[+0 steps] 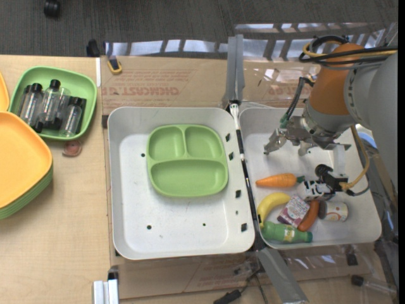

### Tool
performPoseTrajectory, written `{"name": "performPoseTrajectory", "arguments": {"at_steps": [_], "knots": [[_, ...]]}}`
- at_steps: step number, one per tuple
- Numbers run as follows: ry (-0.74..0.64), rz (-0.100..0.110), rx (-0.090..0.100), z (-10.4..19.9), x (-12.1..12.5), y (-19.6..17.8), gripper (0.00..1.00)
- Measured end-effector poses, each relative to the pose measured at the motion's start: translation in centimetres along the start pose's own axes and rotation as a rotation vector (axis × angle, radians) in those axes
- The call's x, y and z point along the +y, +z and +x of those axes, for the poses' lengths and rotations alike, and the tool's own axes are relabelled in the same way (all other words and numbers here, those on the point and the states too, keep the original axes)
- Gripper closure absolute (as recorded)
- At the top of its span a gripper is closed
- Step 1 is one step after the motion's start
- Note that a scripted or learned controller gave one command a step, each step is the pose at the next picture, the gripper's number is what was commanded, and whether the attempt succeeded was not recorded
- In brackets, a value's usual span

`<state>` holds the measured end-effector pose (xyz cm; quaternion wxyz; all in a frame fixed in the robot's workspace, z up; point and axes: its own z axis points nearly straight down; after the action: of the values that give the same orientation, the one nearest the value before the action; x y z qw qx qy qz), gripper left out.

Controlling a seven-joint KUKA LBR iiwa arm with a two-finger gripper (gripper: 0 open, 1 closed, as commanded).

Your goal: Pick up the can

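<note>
**Can lies untouched, claw empty above right bin**

Can (337, 212) lies on its side in the right bin (366, 233), nr the front-right corner, pale w/ a dark end facing left. A red-brown sausage (309, 216) leans against that end; a packet (292, 209) sits just left of the sausage. Banana (273, 202) is left of the packet, a green bottle (288, 234) lies along the front wall below it, and a carrot (276, 181) lies across the bin's middle.

Claw (290, 147) hangs over the back half of the same bin, past the carrot and well apart from the can. Its fingers look spread, nothing btwn them.

Left bin (126, 227) holds a green divided plate (186, 159), set flat toward the back. On the tabletop (57, 252) to the far left: a green tray (85, 84) of small bottles and a stack of orange plates (22, 166).
</note>
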<state>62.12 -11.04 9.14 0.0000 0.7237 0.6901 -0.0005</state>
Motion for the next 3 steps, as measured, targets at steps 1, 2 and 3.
{"name": "performPoseTrajectory", "arguments": {"at_steps": [1, 2, 3], "knots": [[-0.148, 0.000, 0.000, 3.3, -4.3, -10.0, 0.00], [-0.051, 0.000, -0.001, 11.3, -6.0, -13.0, 0.00], [-0.050, 0.001, -0.002, 11.1, -5.9, -13.8, 1.00]]}}
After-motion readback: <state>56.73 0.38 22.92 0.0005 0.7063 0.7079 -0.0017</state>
